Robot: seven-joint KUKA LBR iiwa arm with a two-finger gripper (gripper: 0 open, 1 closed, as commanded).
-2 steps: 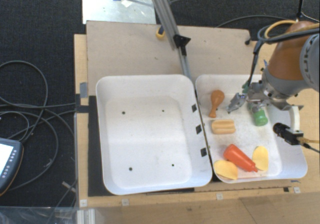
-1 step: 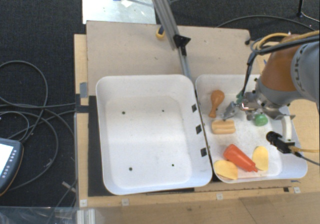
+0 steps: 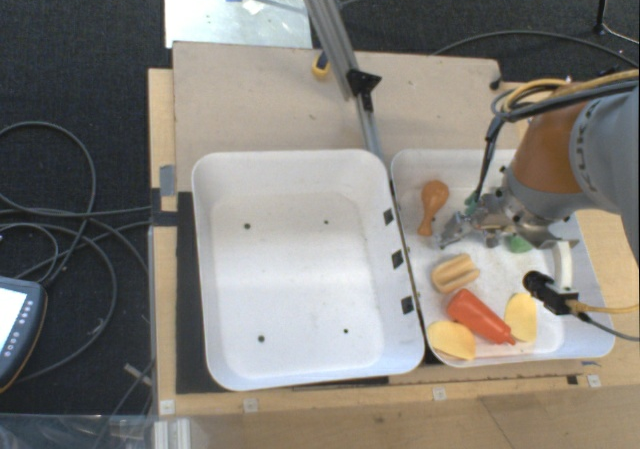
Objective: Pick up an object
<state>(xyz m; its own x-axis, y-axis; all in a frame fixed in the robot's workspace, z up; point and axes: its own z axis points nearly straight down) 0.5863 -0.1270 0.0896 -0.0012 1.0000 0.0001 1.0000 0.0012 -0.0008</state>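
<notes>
Two shallow white bins sit side by side on the bench as the grey arm (image 3: 600,137), its orange band (image 3: 545,152) just above the wrist, reaches into the right bin (image 3: 455,169). The gripper (image 3: 458,227) hangs low over that bin's middle, nearer the far wall. How wide it is spread cannot be made out, nor whether it grasps anything.

All the loose things lie in the right bin around the gripper. A tan toy drumstick (image 3: 432,205) lies just beside the gripper on the side toward the other bin, its thin end pointing at the near edge. A small ridged bun (image 3: 453,272) lies close to the gripper on the near side. Farther toward the near wall lies an orange-red cone (image 3: 480,317), tilted across the floor. It sits between two yellow pieces: a yellow wedge (image 3: 452,340) at the near corner and a yellow slice (image 3: 521,317) touching the cone's tip. A small green piece (image 3: 518,244) peeks out behind the gripper, partly covered by the wrist.

Beyond the drumstick, the left bin (image 3: 300,277) shows a white floor marked by a few small dark dots. Three black clips (image 3: 397,259) sit along the rim the bins share.
</notes>
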